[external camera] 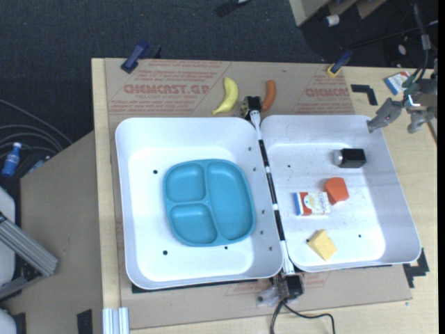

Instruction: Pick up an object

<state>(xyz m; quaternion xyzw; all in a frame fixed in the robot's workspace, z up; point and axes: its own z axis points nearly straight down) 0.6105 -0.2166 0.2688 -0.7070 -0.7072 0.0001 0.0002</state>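
Observation:
The right bin (pixel 375 252) holds a black and silver block (pixel 350 158), an orange block (pixel 336 190), a small white carton with red and blue print (pixel 311 204) and a yellow wedge (pixel 321 244). My gripper (pixel 400 120) hangs over the bin's far right corner, up and to the right of the black block. Its two grey fingers stand apart, open, with nothing between them.
A blue divided plate (pixel 208 202) lies in the left bin (pixel 139 249). Behind the bins, a toy banana (pixel 226 96) and an orange sausage-shaped toy (pixel 268 94) rest on the brown board. Cables and clamps sit near the board's edges.

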